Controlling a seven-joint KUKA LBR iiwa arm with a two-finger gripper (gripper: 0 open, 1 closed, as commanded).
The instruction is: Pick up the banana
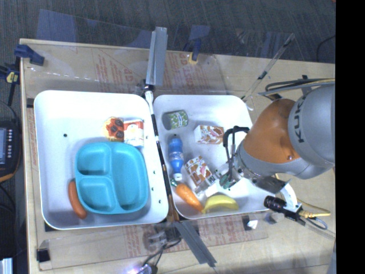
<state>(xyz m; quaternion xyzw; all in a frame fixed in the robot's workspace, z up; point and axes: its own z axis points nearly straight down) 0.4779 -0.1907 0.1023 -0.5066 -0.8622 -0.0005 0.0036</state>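
The yellow banana (220,203) lies in the right bin (242,110), near its front wall, with its left end next to an orange carrot (188,197). My gripper (224,180) hangs low over the bin, just behind the banana and beside a snack packet (198,170). The grey and orange wrist (268,144) covers the bin's right side. Nothing visible is held by the gripper.
The right bin also holds a blue-capped bottle (175,156), a green can (177,119) and a second snack packet (210,134). In the left bin (51,113) sit a blue divided plate (112,177), a sausage (76,199) and a berry packet (123,129).
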